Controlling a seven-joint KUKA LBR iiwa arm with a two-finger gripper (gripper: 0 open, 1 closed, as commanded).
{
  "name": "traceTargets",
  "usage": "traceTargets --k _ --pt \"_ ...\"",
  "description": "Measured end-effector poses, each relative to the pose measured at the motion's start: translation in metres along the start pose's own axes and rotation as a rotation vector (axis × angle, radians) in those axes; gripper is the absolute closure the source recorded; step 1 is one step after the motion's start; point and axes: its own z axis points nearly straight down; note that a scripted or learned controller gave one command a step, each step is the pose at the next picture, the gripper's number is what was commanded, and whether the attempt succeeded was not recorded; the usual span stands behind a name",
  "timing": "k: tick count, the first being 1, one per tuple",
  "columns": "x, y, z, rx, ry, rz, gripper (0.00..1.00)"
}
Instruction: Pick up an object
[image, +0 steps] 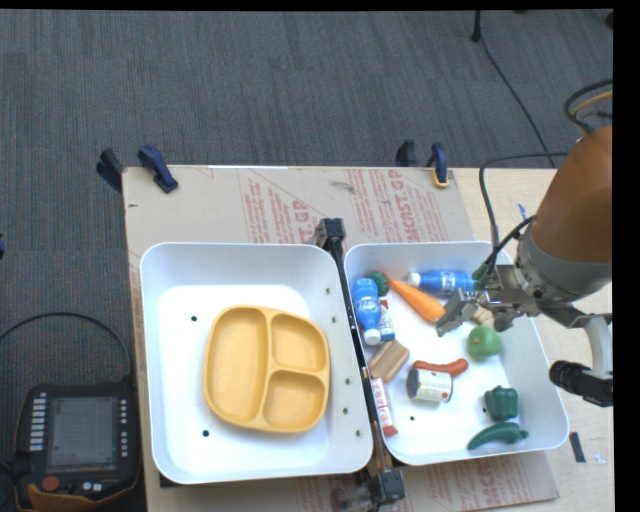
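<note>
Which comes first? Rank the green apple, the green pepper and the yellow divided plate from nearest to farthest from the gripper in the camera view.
Measured from the gripper over the right bin:
1. Green apple: just below the gripper, in the right bin.
2. Green pepper: further toward the right bin's near edge.
3. Yellow divided plate: across in the left bin, farthest by a wide margin.

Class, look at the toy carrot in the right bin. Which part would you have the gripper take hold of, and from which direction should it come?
Grip the carrot across its thick middle, coming straight down from above. It lies flat and slanted, stem end toward the blue bottle on its left, tip toward the gripper. Closing across its narrow width, square to its long axis, looks safest; the tapered tip would probably slip.
</note>
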Motion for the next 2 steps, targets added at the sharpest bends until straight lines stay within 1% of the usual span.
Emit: traceTargets --k 1,2 --pt "-0.001 0.052 0.129 0.003 0.001 0.004 0.0" --pt "0.007 0.084 0.169 -0.004 -0.001 0.003 0.0"
